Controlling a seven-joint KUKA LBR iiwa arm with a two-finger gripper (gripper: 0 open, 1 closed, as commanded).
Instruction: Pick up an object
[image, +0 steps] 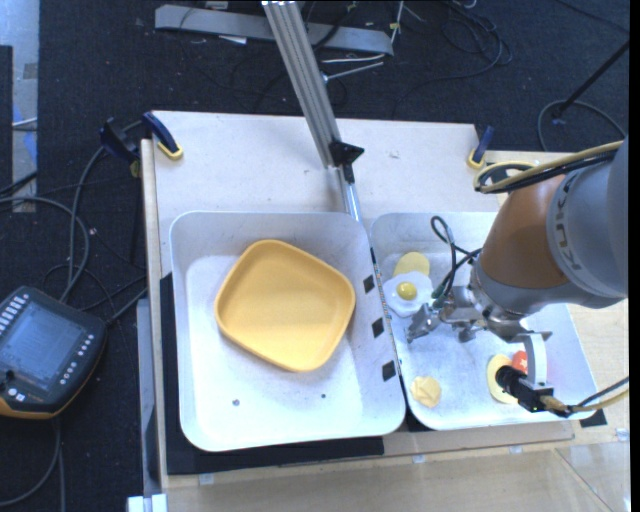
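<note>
My gripper (423, 325) hangs low in the right bin (570, 330), reaching in from the right under the grey arm with its orange band. Just up and left of it lies a white fried-egg toy (405, 293) with a yellow yolk, close to the tip, though I cannot make out whether they touch. A pale yellow piece (411, 264) rests behind the egg. A small yellow lump (426, 390) lies near the bin's front left. At the front right sits a yellow disc (497, 378), partly covered by an orange and black part of the arm.
The left bin (200, 400) holds a large square yellow plate (286, 303). A slanted metal pole (315, 100) stands behind the bins. The divider with black clips (383, 325) runs between the bins, just left of the gripper.
</note>
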